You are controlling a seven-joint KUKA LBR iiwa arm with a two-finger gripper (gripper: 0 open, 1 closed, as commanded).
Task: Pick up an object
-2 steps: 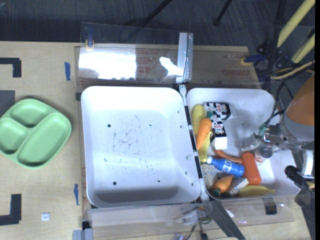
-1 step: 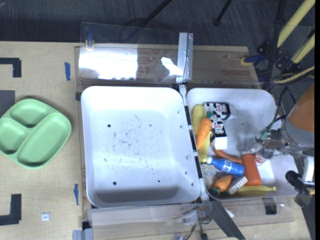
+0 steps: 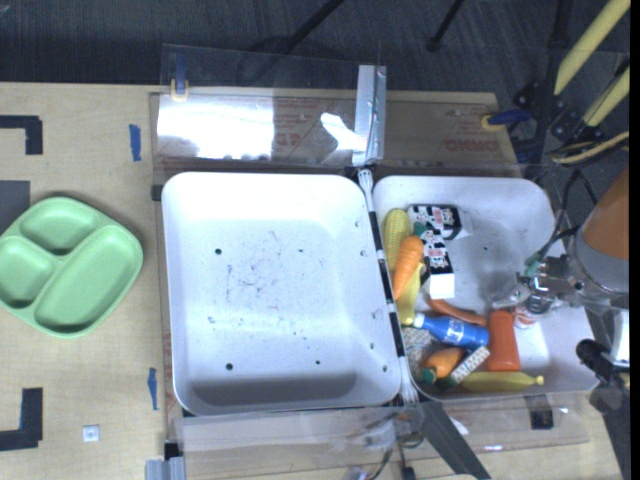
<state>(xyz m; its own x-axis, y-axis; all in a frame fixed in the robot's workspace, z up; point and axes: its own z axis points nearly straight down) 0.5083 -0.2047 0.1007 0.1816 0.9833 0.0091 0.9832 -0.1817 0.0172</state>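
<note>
Wooden bench [image 3: 80, 118] carries 2 white bins side by side and a green divided plate [image 3: 65, 265] near its left edge. Toys crowd the right bin [image 3: 500, 213] along its left wall and front edge: a corn cob [image 3: 396, 230], carrot [image 3: 407, 265], blue bottle [image 3: 452, 330], orange block [image 3: 503, 340]. Over that bin's right edge sits the gripper [image 3: 535, 293]; jaw state cannot be told.

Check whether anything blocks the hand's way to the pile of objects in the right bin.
Nothing visible does. The hand sits at the right white bin's right side; bare bin floor lies between it and the nearest piece, the orange-red block.
</note>
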